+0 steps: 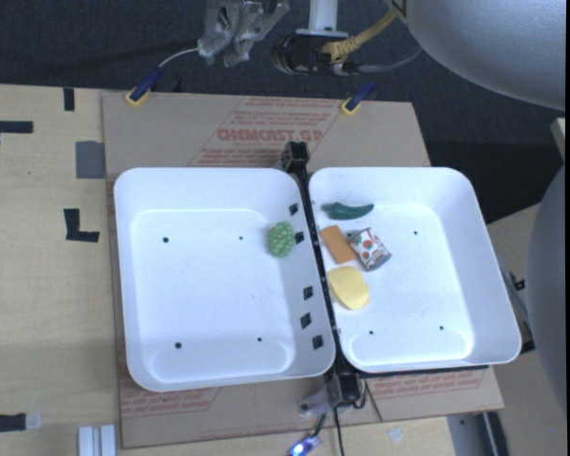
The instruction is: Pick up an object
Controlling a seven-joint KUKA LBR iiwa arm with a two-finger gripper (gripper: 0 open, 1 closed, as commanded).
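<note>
A green bumpy ball (282, 239) lies in the left bin (125, 283), close to its right wall. The right bin (489, 264) holds a dark green pepper-shaped piece (349, 211), an orange block (337, 243), a red-and-white packet (369, 249) and a yellow rounded piece (349, 288), all clustered near its left wall. My gripper (230, 44) hangs high at the top of the view, behind the bins and well away from every object. Nothing is seen in it.
The bins sit on a cardboard sheet (266, 131) fixed with blue-and-yellow clamps (144, 86) at the back corners. The grey arm (494, 17) fills the top right. A cable (361, 34) loops near the wrist.
</note>
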